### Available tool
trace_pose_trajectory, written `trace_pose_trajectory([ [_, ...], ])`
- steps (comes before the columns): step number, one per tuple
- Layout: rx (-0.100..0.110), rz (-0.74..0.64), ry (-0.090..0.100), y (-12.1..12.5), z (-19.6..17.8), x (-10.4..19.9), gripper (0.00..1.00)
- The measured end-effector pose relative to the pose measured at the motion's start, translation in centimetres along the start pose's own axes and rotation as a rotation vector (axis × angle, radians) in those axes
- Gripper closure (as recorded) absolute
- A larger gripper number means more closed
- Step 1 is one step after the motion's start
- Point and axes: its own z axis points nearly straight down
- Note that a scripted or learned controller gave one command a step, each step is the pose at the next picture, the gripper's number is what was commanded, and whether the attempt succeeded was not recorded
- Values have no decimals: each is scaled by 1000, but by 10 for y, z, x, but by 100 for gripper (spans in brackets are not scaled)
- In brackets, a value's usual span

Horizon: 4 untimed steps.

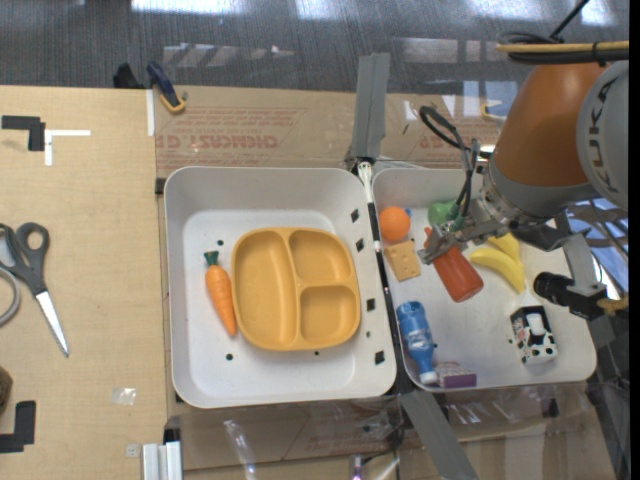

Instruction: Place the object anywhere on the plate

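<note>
**Claw over right bin, plate waiting in left bin**

I've got the claw [440, 251] low in the right bin [500, 363], arm coming in from the right. Can't tell if it's open or closed, wrist blocks it. Red cylinder [459, 274] sits right at the tip, touching or nearly; can't tell if it's gripped. I judge that's the object, not certain. Cracker [402, 260] just left of the claw, orange ball [395, 223] up-left, green thing [441, 212] just above, banana [501, 259] just right, blue bottle [414, 334] below-left, cow toy [532, 332] down-right.

Plate [297, 288] well left of the claw, across the divider, in the left bin [190, 268]; carrot [221, 297] at its far side.

To do it well: confirm grip before lifting, go straight up to clear cracker and banana, cross the bin walls high, lower over a plate compartment, release low so the cylinder doesn't roll off
</note>
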Motion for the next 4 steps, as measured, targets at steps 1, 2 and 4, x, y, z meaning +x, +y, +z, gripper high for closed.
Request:
trace_pose_trajectory([
  [1, -1, -147, 0, 49, 17, 62, 100],
  [2, -1, -218, 0, 42, 27, 184, 100],
  [4, -3, -630, -1, 12, -13, 152, 0],
])
